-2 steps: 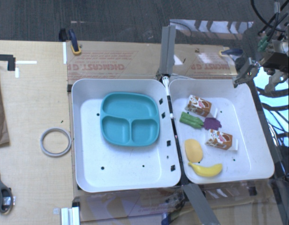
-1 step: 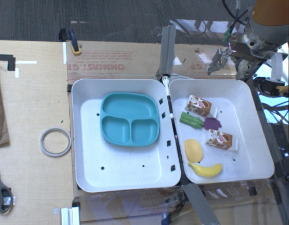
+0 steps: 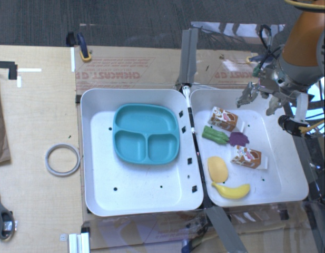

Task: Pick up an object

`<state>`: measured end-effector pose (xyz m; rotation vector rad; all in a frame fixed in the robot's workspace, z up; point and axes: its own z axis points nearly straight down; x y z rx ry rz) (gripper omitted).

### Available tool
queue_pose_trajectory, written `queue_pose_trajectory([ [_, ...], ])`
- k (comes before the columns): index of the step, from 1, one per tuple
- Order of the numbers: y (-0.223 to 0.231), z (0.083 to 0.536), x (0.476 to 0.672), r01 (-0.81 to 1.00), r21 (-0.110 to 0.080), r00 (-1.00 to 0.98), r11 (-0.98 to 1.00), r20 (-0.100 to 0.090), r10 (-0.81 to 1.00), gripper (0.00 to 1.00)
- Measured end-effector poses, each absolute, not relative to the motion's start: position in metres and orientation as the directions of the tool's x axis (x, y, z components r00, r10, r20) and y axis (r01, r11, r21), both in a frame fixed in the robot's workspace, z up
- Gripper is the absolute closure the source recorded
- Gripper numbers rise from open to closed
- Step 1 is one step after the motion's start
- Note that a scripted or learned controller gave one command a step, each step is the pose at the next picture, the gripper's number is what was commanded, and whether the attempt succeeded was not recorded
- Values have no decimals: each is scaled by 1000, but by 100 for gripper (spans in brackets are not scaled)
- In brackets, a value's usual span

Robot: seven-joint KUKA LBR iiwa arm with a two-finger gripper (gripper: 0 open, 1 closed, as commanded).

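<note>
- Where the right bin (image 3: 288,191) comes nearest the camera, a yellow banana (image 3: 232,191) lies along its front wall, long axis running left to right, with a paler yellow, mango-like fruit (image 3: 217,168) just behind it.
- One step further back sits a small printed carton (image 3: 248,157), tilted, its long axis roughly left to right; a purple toy piece (image 3: 238,138) lies just behind it and a green vegetable-shaped toy (image 3: 215,135) to that piece's left.
- Behind these a second printed carton (image 3: 224,119) lies slanted, the object nearest the far wall of this bin.
- Across the divider, the left bin (image 3: 99,188) holds a teal divided plate (image 3: 146,133); a grey tape ring (image 3: 62,159) rests on the bench (image 3: 36,120) well to its left.
- Furthest back, the gripper (image 3: 262,100) hangs over the far right corner of the right bin, the grey arm with its orange band (image 3: 305,33) rising behind it.
- Its fingers appear spread apart with nothing between them.
- Judging by this layout, the far carton is the closest candidate: it lies toward the camera and to the view's left of the fingers, so a pick there would call for a short move that way and down, with the fingers closing across its narrow side.
</note>
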<state>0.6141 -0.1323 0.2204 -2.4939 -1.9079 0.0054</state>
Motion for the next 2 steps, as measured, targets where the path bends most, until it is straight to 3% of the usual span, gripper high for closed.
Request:
queue_pose_trajectory([
  [1,-126,97,580,987,8,163,-163,0,987,0],
  [2,-105,94,644,982,-8,-187,187,-4,982,0],
])
